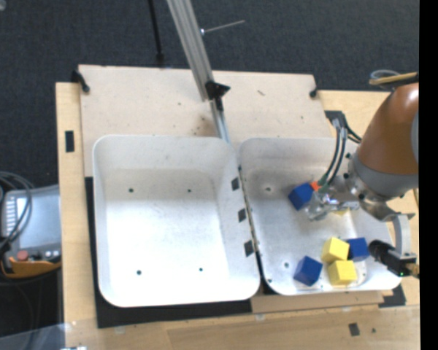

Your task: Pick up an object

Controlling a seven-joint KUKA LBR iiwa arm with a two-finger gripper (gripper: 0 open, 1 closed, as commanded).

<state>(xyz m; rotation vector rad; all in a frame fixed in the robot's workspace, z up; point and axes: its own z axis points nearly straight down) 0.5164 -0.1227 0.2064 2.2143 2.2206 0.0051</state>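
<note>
Several cubes lie in the right bin. One blue cube sits near the bin's middle. My gripper is low in the bin, just to the right of this cube and close against it. Toward the front right are a yellow cube with a blue cube beside it, a second yellow cube and another blue cube. The arm's orange band rises over the bin's right side and hides part of the bin floor.
The left bin stands beside the right one, their walls meeting at the middle. A slanted metal rail comes down from the top to the back of the bins. A grey box with cables sits off the bench's left edge.
</note>
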